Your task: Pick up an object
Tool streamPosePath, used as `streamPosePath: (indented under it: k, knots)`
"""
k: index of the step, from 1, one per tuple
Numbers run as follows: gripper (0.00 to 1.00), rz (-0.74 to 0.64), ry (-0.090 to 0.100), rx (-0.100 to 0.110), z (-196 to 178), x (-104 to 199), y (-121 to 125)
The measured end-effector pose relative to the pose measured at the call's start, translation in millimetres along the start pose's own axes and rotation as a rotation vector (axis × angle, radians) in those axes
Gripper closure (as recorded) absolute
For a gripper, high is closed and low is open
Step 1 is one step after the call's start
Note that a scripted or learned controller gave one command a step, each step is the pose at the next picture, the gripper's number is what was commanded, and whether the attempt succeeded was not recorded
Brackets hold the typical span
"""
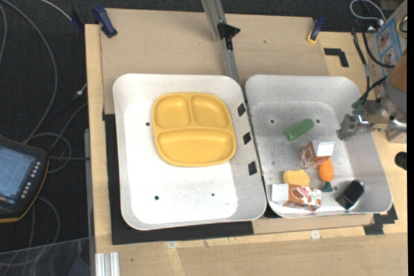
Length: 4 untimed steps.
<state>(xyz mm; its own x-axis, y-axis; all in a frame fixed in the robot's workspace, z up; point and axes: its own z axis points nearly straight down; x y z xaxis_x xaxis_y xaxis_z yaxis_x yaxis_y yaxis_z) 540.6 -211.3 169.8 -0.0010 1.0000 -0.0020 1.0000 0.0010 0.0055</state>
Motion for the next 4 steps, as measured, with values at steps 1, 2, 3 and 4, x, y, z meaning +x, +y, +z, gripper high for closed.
streamPosePath:
  k: [1, 2, 3, 4]
  knots:
    - [1.00, -0.001, -0.001, -0.003, -63.4, 0.4, -3.3]
    - [1.00, 0.000, 0.002, 0.006, -54.2, 0.6, -2.9]
    - [1.00, -0.004, 0.005, 0.008, -49.9, 45.2, -9.5]
    - [1.00, -0.007, 0.006, 0.007, -59.4, 104.2, -7.8]
